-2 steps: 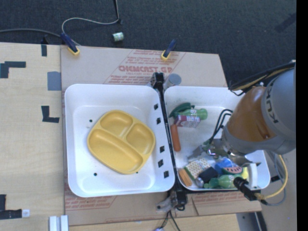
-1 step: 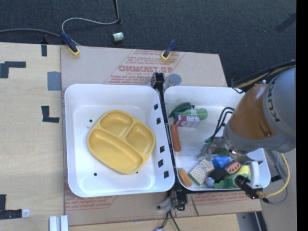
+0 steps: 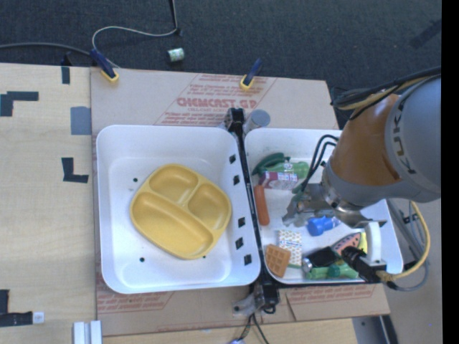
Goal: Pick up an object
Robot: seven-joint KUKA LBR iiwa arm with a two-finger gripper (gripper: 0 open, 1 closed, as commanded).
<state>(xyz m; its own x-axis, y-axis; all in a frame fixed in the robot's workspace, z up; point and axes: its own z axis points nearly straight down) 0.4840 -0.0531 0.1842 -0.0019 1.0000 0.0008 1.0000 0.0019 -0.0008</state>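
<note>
Arm (image 3: 380, 149) reaches over right bin (image 3: 393, 244). Left bin (image 3: 115, 213) holds yellow divided plate (image 3: 179, 210). Gripper (image 3: 305, 208) sits low among clutter; finger state cannot be told. Blue object (image 3: 320, 225) lies just beside it, orange hot dog (image 3: 261, 204) near the divider, waffle (image 3: 277, 260) at front.

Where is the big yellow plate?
The yellow divided plastic plate lies in the left white bin, with nothing else around it, across the divider from the toy-filled right bin.
</note>
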